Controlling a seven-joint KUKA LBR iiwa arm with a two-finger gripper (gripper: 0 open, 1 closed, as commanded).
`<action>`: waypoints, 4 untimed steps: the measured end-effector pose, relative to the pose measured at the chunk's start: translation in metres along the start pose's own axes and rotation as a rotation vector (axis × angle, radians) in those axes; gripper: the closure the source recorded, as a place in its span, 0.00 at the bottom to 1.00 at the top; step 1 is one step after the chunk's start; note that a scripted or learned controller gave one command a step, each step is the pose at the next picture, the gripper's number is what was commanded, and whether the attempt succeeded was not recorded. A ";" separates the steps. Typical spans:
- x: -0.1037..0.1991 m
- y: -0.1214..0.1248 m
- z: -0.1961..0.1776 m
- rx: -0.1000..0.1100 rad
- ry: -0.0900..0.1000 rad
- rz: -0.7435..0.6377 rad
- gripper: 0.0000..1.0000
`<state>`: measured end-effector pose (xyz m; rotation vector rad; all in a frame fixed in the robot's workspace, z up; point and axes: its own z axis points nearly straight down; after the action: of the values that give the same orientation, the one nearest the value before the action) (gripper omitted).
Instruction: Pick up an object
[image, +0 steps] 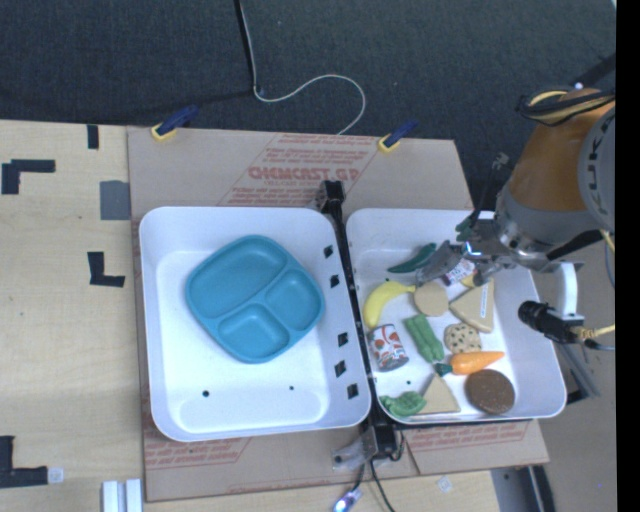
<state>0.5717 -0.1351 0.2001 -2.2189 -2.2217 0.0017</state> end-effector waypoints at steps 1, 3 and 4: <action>0.063 -0.037 0.006 0.004 0.003 -0.004 0.00; 0.090 -0.035 -0.048 0.000 0.000 -0.002 1.00; 0.107 -0.075 -0.123 -0.006 0.001 -0.002 1.00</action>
<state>0.4963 -0.0278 0.3237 -2.2191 -2.2265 -0.0053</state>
